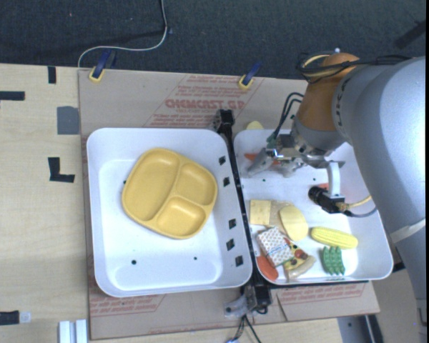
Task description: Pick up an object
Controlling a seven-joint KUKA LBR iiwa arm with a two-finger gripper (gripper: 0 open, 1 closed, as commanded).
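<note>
Two white bins sit on cardboard; the gripper (pixel 282 152), its grip state impossible to tell, hovers low in the right bin (pixel 365 191) near an orange object (pixel 261 161), well apart from crowded toys, so a grasp may slip off.

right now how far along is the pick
Early. Done: the hand is low in the right bin, at its far end. In hand: nothing visibly gripped. Left: grasping and lifting; the corn and other toy foods lie at the near end.
</note>
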